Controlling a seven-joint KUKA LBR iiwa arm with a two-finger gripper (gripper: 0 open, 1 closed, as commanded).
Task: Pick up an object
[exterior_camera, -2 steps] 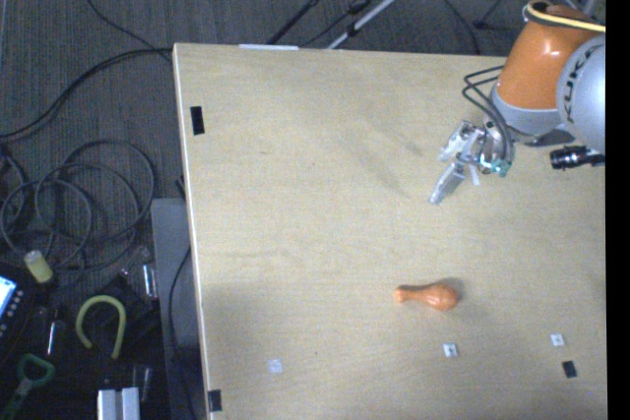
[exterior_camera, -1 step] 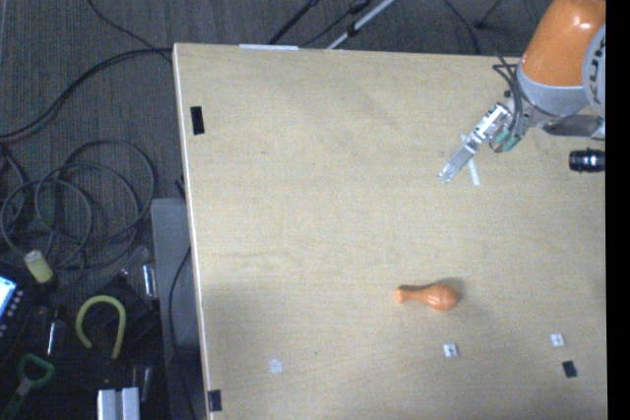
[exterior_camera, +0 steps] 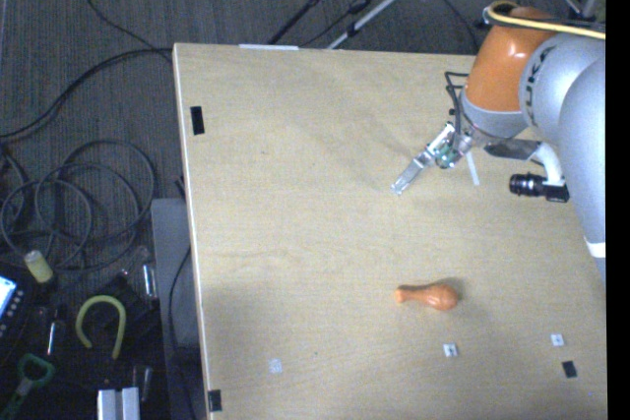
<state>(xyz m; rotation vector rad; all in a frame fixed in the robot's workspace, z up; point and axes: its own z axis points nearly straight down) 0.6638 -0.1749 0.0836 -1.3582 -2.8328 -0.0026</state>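
A pale, matt wood-grain worktop (exterior_camera: 295, 211) carries a smooth orange object (exterior_camera: 429, 296) with a plastic-like sheen. The arm (exterior_camera: 561, 103) wears glossy grey and orange shells, its gripper (exterior_camera: 423, 164) of bright bare metal. Dark ribbed carpet (exterior_camera: 79, 15) covers the floor, strewn with black rubbery cables (exterior_camera: 69, 202).
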